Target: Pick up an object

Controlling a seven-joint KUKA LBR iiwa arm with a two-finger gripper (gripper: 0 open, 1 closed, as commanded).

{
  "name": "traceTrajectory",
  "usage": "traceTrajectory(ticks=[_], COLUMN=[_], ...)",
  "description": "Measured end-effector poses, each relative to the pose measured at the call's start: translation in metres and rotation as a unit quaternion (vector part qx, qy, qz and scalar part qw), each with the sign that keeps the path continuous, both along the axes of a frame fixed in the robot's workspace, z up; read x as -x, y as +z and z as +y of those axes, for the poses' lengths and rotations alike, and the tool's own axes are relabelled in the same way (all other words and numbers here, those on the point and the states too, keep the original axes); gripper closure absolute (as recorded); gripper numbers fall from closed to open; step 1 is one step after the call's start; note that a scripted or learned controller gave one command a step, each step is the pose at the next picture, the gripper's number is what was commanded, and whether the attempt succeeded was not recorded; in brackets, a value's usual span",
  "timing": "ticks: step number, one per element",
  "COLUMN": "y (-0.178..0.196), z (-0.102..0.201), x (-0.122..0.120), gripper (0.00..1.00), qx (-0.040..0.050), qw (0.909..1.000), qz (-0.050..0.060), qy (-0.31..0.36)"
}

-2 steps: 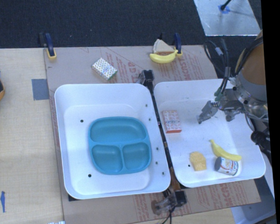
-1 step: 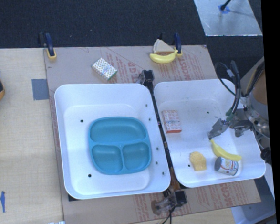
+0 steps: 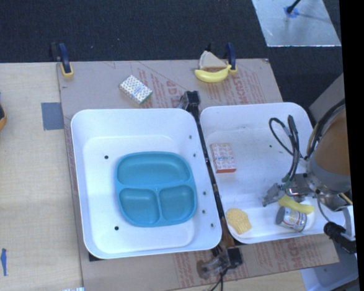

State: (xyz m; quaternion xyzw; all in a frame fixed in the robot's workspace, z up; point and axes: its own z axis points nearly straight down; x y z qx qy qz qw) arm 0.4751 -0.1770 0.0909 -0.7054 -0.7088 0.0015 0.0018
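A light wooden bench (image 3: 24, 202) bears a brown cardboard sheet (image 3: 165, 81), on which sit two white bins (image 3: 85, 179), a small patterned box (image 3: 135, 88) and a toy banana (image 3: 212, 75).

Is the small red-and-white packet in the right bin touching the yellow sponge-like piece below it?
Apart. In the camera view, bare white bin floor plainly separates the red-and-white packet from the yellow piece.

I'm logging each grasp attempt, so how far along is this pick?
Done: the gripper is down in the right bin, over a yellow banana-shaped piece and a small can. In hand: nothing visibly lifted; both look to rest on the bin floor. Left: secure one and raise it. The red-and-white packet and yellow corn-like piece lie apart.
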Motion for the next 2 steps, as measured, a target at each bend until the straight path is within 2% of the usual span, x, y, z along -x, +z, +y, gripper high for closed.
traceTrajectory(ticks=[1,2], y=[0.011,0.023], z=[-0.001,0.063], x=[0.0,-0.048], gripper=[1.0,1.0], qx=[0.0007,0.0001], qw=[1.0,1.0], qz=[0.0,-0.001], qy=[0.002,0.001])
